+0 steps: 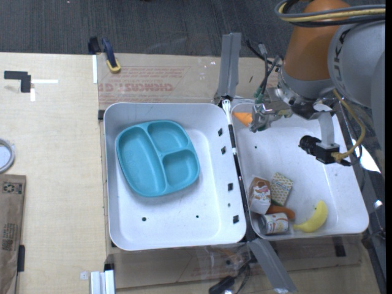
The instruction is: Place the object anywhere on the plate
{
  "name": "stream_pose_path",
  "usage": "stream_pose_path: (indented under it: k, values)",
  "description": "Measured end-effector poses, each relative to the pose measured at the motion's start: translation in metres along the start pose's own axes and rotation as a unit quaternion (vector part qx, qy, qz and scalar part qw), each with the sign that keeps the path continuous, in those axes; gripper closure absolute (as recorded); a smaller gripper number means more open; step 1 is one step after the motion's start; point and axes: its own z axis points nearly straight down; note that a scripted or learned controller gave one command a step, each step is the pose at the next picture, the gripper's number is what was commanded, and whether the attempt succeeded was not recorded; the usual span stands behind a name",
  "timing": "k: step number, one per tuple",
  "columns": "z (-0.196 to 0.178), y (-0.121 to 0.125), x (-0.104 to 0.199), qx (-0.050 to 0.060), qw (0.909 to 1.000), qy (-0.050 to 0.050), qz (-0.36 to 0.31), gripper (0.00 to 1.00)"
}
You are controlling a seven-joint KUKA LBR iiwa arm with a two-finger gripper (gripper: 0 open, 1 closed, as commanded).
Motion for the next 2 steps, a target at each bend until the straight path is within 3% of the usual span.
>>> stream_pose_path:
  k: [1, 2]
  values:
    - [-0.012, -0.027, 0.09, 0.0, 0.9993, 0.0, -0.037, 1.0]
    - [-0.01, 0.032, 0.156, 0.0, 0.9997, -0.001, -0.024, 1.0]
